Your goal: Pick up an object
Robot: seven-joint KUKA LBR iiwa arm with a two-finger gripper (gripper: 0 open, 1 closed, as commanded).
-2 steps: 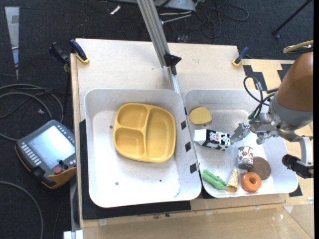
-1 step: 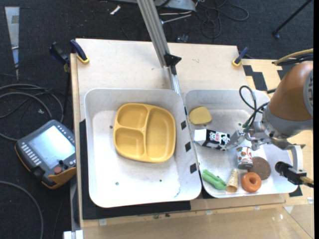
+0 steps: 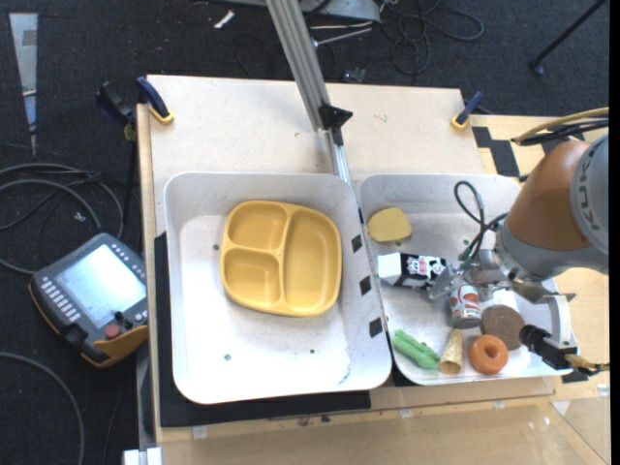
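Claw sits low in the right bin, about mid-bin toward its right side, and we can't tell its state. Touching or just beside it we see a small can with a red and white label, upright or nearly so; whether it is between the claw's tips we cannot tell. Just left of the claw lies a white box with black print. Toward the bin's far edge rests a flat yellow piece. Near the bin's front edge we note a brown round disc, an orange ring, a tan cone and a green piece. Left bin carries a yellow divided plate near its centre. Off the bench's left edge on the floor we see a pendant with a screen.
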